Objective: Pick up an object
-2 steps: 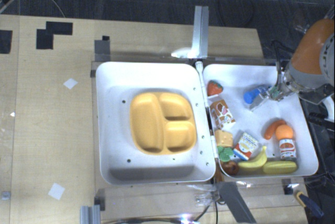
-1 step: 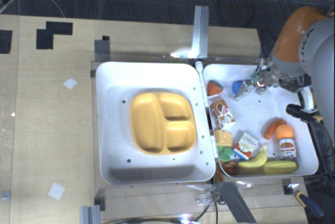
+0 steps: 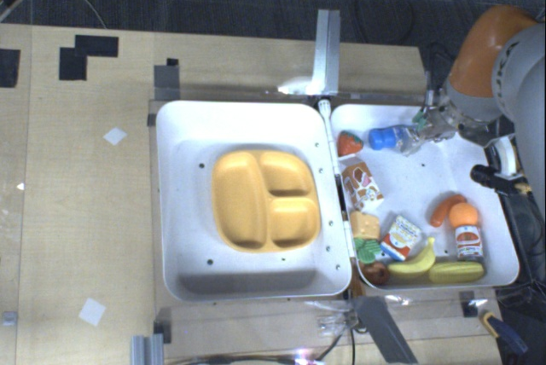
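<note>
The right bin [image 3: 478, 154] holds several small objects. A clear plastic bottle with a blue cap [image 3: 391, 137] lies on its side near the bin's back wall. My gripper [image 3: 433, 124] is low over the back of this bin, right at the bottle's clear end, and whether it grips the bottle is hidden. Towards the front lie an orange carrot-like piece [image 3: 445, 208], a small bottle with an orange cap [image 3: 466, 235], a banana [image 3: 413, 263] and a small carton [image 3: 402, 237].
A yellow divided tray [image 3: 263, 199] lies in the left bin [image 3: 183, 184]. Along the right bin's left wall sit a red strawberry [image 3: 348, 142], a snack packet [image 3: 362, 186], a yellow block [image 3: 364, 225] and a green piece [image 3: 368, 252]. The grey arm [image 3: 512, 90] covers the bin's right rear corner.
</note>
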Controlling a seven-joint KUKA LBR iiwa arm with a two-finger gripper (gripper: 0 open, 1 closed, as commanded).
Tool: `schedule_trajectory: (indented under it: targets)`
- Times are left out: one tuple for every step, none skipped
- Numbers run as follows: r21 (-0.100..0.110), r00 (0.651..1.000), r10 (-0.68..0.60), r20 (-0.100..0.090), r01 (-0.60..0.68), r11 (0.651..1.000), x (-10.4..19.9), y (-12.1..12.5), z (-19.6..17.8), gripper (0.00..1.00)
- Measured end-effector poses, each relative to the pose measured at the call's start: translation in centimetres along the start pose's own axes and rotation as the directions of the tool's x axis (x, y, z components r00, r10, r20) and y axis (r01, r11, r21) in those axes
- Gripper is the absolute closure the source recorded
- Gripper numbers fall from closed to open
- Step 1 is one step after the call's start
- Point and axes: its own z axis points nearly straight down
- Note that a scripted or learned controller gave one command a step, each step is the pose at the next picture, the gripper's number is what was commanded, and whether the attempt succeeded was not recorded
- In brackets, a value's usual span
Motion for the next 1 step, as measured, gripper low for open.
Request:
schedule_trajectory:
  targets:
    - [-0.017, 0.989, -0.146, 0.004, 0.146, 0.989, -4.79, -0.22, -7.41, 1.0]
